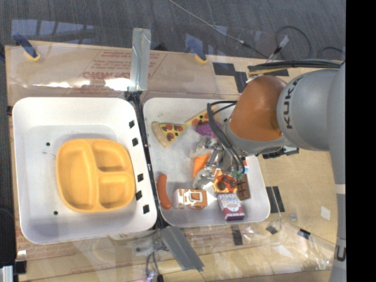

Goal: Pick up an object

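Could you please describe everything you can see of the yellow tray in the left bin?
The yellow tray is a rounded-corner rectangle of what looks like matte moulded plastic, split into three compartments: one long section on the view's left and two smaller ones on the right. It lies flat, open side up, on the floor of the left bin, roughly central and turned slightly askew. Nothing shows in its compartments, and it appears to touch only the bin floor.

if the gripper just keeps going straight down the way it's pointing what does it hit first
Most likely the orange carrot-shaped toy, which lies right under the gripper in the right bin. Depth is hard to judge from this slanted view, so it may land beside it on the bin floor.
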Controlling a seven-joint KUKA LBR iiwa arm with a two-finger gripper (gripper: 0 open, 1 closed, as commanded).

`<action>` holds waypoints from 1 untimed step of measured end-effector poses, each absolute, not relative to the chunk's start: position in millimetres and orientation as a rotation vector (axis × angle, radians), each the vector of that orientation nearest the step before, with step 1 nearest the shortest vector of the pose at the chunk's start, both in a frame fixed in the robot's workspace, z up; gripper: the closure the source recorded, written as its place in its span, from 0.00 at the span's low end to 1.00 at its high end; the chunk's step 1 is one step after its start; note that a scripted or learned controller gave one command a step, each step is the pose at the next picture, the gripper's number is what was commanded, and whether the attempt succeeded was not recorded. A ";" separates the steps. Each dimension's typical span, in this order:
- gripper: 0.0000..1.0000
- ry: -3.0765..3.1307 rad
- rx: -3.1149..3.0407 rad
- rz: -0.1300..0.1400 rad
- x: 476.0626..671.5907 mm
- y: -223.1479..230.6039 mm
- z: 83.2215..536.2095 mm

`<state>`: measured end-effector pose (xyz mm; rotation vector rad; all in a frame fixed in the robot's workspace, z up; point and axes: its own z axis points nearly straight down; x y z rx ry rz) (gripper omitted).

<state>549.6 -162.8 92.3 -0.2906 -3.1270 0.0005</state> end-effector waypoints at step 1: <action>1.00 -3.130 -0.281 -0.001 551.6 -160.8 103.2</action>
